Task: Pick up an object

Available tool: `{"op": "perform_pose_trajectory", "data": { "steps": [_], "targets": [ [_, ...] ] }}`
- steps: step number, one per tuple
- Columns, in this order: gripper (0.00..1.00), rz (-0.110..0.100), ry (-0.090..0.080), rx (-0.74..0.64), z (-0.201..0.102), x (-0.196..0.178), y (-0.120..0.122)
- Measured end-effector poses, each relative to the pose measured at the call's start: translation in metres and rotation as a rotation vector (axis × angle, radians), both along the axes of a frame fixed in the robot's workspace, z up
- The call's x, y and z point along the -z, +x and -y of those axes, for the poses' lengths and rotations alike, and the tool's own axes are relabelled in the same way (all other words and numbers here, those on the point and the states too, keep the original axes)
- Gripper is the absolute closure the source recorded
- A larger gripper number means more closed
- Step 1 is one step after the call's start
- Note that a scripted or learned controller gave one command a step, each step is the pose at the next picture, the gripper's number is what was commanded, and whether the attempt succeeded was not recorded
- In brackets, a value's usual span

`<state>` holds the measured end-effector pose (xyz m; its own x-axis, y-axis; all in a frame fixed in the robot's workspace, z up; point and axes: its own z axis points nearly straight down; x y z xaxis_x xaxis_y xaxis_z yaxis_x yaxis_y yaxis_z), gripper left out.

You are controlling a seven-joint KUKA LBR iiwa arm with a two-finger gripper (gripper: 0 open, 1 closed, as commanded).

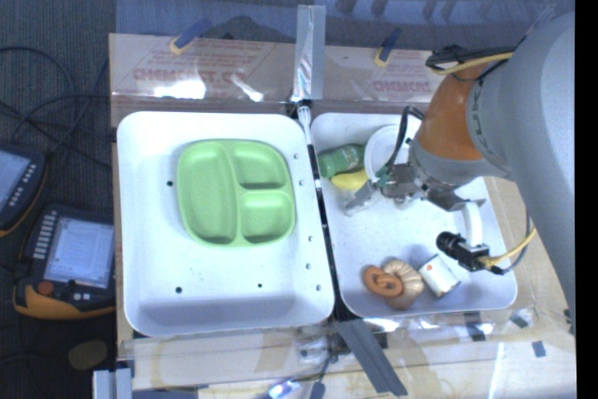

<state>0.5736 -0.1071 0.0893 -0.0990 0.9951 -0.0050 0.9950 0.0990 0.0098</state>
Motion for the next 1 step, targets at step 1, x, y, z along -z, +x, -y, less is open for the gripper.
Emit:
{"op": "perform_pose_trajectory", "data": {
  "steps": [1],
  "targets": [
    [0.00, -0.024, 0.002, 0.025, 0.0005, 0.0020, 0.0675]
  ]
}}
